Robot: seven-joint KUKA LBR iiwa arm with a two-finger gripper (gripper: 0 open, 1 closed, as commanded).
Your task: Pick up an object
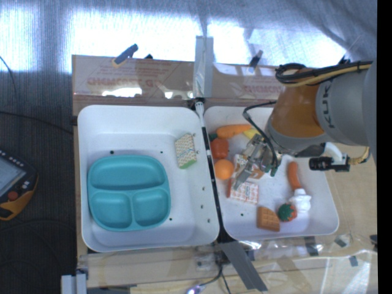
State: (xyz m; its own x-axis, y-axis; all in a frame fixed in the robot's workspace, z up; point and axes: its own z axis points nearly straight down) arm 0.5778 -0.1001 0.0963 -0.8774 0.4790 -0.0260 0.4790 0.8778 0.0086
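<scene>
Fingers (244,175) of the gripper (248,171) point down-left in the right bin (324,222) at centre-right of the frame; whether they are spread or closed cannot be told. Their tips sit just above a patterned white packet (246,193), beside an orange ball (223,169). A teal divided plate (128,190) and a speckled sponge (185,150) lie in the left bin (98,118).

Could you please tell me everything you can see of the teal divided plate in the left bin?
The teal divided plate looks like smooth moulded plastic, a rounded rectangle with three compartments: one long one along the top, two smaller below. It lies flat, right side up, on the floor of the left bin, toward its lower left. Nothing lies in it or touches it; the patterned block sits apart, up to the right.
</scene>
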